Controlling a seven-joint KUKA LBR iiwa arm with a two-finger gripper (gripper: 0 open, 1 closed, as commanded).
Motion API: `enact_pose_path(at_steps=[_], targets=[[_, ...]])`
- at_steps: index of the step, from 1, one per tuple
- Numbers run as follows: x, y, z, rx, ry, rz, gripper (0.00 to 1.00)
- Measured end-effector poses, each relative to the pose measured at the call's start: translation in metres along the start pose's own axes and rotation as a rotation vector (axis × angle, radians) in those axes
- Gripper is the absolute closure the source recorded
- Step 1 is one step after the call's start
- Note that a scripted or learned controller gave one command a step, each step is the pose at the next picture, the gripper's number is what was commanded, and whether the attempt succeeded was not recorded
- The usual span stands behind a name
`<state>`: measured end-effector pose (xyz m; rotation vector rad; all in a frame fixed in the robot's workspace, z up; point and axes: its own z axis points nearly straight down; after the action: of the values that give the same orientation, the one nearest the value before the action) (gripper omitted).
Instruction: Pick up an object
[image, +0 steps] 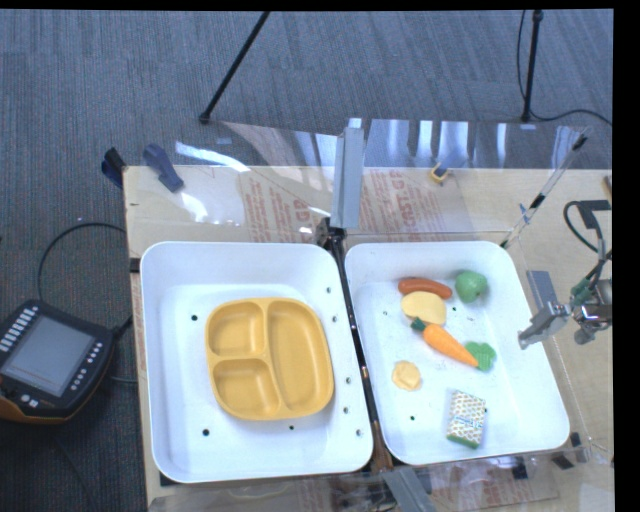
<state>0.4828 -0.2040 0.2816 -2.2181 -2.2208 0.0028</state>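
Gripper at the right bin's edge, grip unreadable.
The gripper (590, 315) is blurred and partly cut off; left of it, the toy carrot (448, 345) lies diagonally, green top nearest.

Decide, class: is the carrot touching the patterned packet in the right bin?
Apart. The camera view shows bare white bin floor between the carrot and the patterned packet.

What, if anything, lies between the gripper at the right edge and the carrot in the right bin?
Little does. The gripper sits outside the right bin, past its right wall. The carrot lies inside with its green top toward the gripper; only bare bin floor and the low wall separate them.
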Motion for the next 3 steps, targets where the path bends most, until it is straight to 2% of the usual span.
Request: enact_pose_path(at_steps=[1,2,3], targets=[[0.060,0.040,0.139,0.014,0.006,-0.032,0.00],[0.043,0.089,0.194,-0.001,0.000,-0.044,0.00],[0.043,0.088,0.185,0.001,0.003,-0.042,1.00]])
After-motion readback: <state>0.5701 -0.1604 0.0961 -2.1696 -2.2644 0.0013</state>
